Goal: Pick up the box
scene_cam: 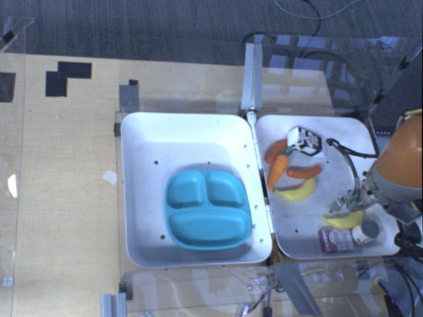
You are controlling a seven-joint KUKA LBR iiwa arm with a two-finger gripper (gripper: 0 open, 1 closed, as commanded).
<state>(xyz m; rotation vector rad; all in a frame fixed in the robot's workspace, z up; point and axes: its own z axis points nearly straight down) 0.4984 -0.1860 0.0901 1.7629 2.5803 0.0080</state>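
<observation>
**Arm cut off at the right edge, pincer tips lost in clutter**

The arm [403,167] runs out of the picture at the right edge, so just its orange band and part of the grey wrist show. The pincer [348,203] ends among small blurred parts above a yellow piece [344,220], and whether its tips are apart or together cannot be told. The print on the box [305,140] is too small to read, as is the label of the dark packet [336,240] near the right bin's front wall
</observation>
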